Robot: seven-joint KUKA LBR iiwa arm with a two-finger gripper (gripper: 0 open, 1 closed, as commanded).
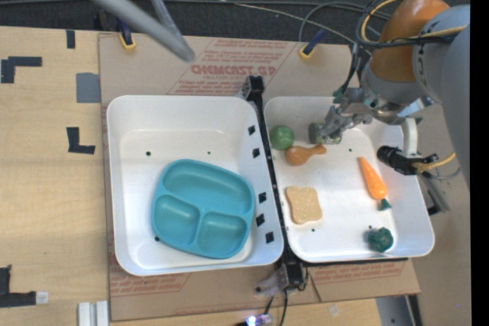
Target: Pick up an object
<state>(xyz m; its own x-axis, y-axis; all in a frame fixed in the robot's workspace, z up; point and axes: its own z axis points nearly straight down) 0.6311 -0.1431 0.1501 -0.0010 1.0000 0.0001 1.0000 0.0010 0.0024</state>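
The gripper [327, 132] is hanging low over the far part of the right bin [405, 250], reaching in from the arm [405, 50] on the right, and it is sitting just above and slightly to the right of the drumstick [304, 155]. How far apart its fingers are standing cannot be told from this slanted view, since the tip is reading as one dark block, and nothing is visibly lying between them. The drumstick, a small orange-brown toy piece, is the nearest object to the tool: it is lying just below and to the left of the tip, close enough that its thin end is nearly meeting the tool, with its long axis running roughly left to right and tilting slightly up toward the gripper. The fat end is pointing away, toward the divider between the bins. Judging from this, the coming move is turning on a short shift down and left, with the fingers closing across the narrow shaft, not along it. Left of the tool, just past the drumstick, one green ball [282, 137] is resting against the bin wall. Further toward the near side, one slice of toast [304, 204] is lying flat; to the right of it one carrot [373, 179] is lying lengthwise, and one dark green piece [380, 239] is sitting in the near corner. That is making five objects in this bin. In the left bin [122, 164], well apart from the tool, one blue divided tray [202, 208] is lying.
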